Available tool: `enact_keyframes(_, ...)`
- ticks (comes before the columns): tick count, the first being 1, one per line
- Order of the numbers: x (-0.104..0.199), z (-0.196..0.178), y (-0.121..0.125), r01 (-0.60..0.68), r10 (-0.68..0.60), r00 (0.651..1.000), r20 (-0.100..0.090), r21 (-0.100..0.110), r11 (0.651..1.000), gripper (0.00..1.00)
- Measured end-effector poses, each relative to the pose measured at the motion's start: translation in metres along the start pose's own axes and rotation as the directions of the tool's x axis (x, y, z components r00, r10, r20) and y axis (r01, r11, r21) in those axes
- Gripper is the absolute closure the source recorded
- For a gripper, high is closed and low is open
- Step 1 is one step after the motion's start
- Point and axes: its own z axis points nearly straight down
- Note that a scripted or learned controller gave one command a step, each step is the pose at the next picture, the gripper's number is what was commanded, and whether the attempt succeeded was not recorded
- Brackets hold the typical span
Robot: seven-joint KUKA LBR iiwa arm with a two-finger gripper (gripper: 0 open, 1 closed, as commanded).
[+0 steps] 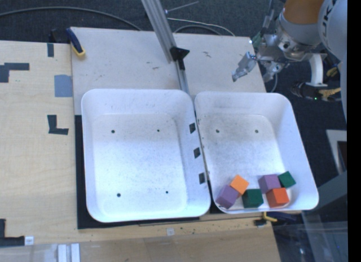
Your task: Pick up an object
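Note:
Several small blocks lie bunched in the near right corner of the right bin (293, 119): an orange one (239, 184), a purple one (228, 196), a dark green one (252, 198), a second purple one (269, 182), a red-orange one (277, 197) and another green one (286, 179). My gripper (258, 69) hangs beyond the far edge of that bin, over the bench, well away from the blocks. It is open, with nothing between its fingers.
The left bin (90, 142) sits beside the right one, with black clips along the shared wall. A slanted metal rail (161, 26) crosses the bench behind the bins. Cables trail on the dark floor at the back and right.

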Motion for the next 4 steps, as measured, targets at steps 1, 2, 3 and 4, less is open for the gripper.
enact_keyframes(1,0.018,0.108,-0.031,-0.002,0.002,1.0,-0.002,0.009,1.0,0.0)
enact_keyframes(2,0.018,0.093,-0.028,0.0,0.0,1.0,-0.002,-0.001,1.0,1.0)
enact_keyframes(3,-0.004,0.01,-0.02,-0.002,0.002,1.0,0.001,-0.01,1.0,1.0)
enact_keyframes(4,-0.067,0.009,-0.06,-0.008,0.008,1.0,0.001,0.0,1.0,1.0)
